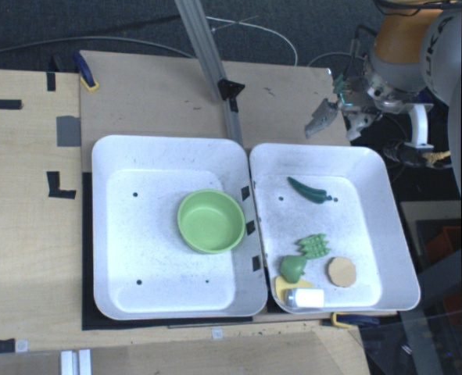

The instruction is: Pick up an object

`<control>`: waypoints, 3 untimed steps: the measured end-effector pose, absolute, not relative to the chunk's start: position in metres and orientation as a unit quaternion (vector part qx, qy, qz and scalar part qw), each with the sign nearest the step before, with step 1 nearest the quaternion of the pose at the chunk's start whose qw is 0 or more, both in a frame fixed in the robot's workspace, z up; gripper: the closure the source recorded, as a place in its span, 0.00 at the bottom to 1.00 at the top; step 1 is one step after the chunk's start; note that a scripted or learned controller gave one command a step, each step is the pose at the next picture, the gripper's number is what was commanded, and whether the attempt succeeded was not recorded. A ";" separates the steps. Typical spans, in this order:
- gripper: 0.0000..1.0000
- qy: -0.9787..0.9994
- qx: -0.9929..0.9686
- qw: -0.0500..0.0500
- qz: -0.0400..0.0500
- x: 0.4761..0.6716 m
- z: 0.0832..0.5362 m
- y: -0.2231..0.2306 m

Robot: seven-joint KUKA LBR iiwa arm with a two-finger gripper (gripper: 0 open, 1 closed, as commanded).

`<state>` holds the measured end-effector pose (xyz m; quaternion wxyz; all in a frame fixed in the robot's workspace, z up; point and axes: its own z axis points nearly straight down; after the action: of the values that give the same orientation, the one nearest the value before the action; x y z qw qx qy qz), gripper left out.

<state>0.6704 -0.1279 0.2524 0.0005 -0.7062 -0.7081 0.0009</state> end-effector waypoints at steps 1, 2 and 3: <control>0.00 -0.708 -0.706 0.000 0.001 0.670 0.252 -0.128; 0.00 -0.708 -0.707 0.002 0.002 0.665 0.207 -0.130; 0.00 -0.707 -0.707 0.003 0.003 0.664 0.144 -0.135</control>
<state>0.6641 -0.1349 0.1437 0.0026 -0.7067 -0.7075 0.0031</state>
